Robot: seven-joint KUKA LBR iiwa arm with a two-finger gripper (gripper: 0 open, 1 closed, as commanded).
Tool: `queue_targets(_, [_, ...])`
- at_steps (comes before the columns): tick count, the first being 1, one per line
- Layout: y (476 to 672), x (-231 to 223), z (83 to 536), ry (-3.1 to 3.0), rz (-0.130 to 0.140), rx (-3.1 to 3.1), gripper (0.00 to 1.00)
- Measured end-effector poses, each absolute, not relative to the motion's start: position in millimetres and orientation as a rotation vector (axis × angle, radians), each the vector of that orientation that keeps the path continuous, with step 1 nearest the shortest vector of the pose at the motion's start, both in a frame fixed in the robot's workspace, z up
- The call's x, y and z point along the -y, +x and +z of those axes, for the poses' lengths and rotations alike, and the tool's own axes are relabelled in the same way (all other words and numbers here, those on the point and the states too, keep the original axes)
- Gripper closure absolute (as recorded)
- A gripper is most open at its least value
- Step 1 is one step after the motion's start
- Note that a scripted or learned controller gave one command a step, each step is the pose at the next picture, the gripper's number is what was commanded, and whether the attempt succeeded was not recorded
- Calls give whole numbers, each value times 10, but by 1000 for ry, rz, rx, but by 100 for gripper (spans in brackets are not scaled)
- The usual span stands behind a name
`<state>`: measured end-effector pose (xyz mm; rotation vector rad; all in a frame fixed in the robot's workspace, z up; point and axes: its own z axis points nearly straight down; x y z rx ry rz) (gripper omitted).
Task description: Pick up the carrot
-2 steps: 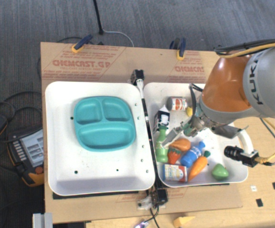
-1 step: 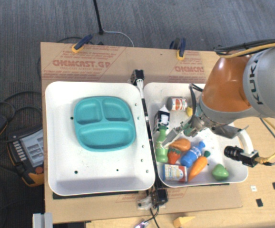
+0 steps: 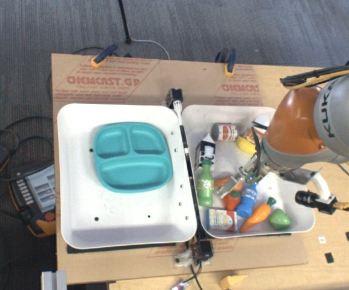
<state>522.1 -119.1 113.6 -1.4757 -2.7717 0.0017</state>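
1. Right-hand shallow white plastic bin [image 3: 295, 225] on the cardboard-covered bench [image 3: 102, 77]; orange toy carrot [image 3: 256, 215] with green leafy tip lying near the bin's 5 o'clock corner.
2. Two-finger metal hand [image 3: 238, 183] of the grey arm, low among the clutter near bin centre; spread of the hand not discernible from this angle, nothing visibly held.
3. Carrot at roughly 5 o'clock from the hand, near but apart, with the blue plastic bottle [image 3: 247, 201] between the two.
4. Carrot long axis along the 2-to-8 o'clock line; green top towards 2 o'clock, tapered point towards 8 o'clock.
5. Round green toy vegetable [image 3: 279, 220] just beside the carrot at 3 o'clock; flat printed carton [image 3: 221, 219] touching or nearly touching its tip. Probable crowding of any grasp.
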Motion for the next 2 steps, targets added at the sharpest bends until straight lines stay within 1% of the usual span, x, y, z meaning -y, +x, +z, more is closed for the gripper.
queue_targets(1, [5371,1030,890,-1876,-1,2526,0])
queue_targets(2, [5088,1094,897,-2148,-17,2312,0])
